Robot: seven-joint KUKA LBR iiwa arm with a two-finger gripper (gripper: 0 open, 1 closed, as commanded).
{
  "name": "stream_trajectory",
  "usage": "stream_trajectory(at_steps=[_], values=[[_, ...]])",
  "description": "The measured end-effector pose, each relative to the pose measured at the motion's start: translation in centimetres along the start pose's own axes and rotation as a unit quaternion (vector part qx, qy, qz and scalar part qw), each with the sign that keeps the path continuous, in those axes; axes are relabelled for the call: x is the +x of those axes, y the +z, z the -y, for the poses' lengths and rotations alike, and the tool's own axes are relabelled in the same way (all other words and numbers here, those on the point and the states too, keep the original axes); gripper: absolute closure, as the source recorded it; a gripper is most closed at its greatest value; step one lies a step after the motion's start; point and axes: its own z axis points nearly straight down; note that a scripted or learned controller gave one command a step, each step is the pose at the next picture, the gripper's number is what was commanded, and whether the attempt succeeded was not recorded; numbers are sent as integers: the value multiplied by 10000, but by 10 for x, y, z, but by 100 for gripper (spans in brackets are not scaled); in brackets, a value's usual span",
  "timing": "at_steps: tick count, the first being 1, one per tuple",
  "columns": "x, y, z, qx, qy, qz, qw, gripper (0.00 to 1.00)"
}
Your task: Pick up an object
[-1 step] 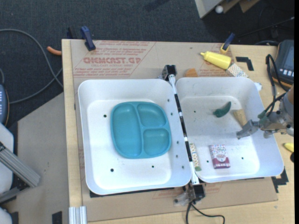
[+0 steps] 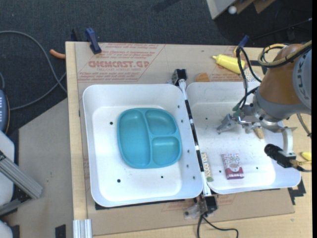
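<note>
- Claw (image 2: 224, 125) hangs low over the right-hand bin, near the middle of its floor, at the end of the grey and orange arm (image 2: 285, 86) reaching in from the right. Its two metal prongs look spread a little with nothing between them, so it reads as released and empty.
- Bench (image 2: 124, 61) is a brown board with red printed lettering, and it carries two shallow white bins side by side.
- Left bin (image 2: 99, 177) holds one thing: a teal plate (image 2: 148, 137) with three sections, lying flat near the middle.
- Right bin (image 2: 208, 95) holds a small red and white packet (image 2: 232, 165), lying flat towards the near edge, well apart from the claw and nearer the camera.
- Judging from this, the packet is the likeliest thing to pick up. To do it well, the claw should travel over the packet, line its prongs across the narrow side, and press down to the bin floor before closing, since the packet is thin and flat and could easily slip out.
</note>
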Motion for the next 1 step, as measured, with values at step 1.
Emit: stream_trajectory(at_steps=[1], values=[[11,-55,34,-1,7,2,10000,0]])
